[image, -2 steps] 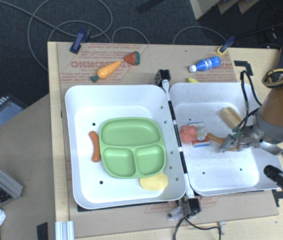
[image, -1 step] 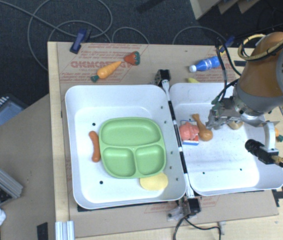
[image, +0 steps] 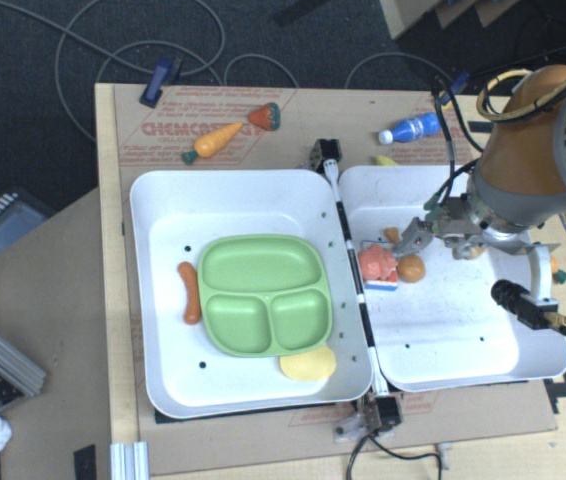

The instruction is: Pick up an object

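In the right bin [image: 463, 353], close to its left wall, lies a pink-red lumpy toy [image: 376, 263] on a small blue and white piece [image: 383, 283]. A small orange ball [image: 411, 268] rests against the toy's right side, and a little orange bit [image: 391, 235] lies just behind it. My gripper [image: 415, 238] reaches in from the right and hangs low, just above and behind the orange ball. The grey arm and its orange band [image: 528, 138] cover the bin's far right corner. Nothing is visibly in the gripper's hold.
The left bin [image: 158, 208] holds a green divided tray [image: 263, 293], a red-orange sausage [image: 191, 292] to its left and a yellow disc [image: 308, 365] at its front. Behind the bins lie a toy carrot [image: 215, 139], a red and green toy [image: 266, 117] and a blue bottle [image: 411, 128].
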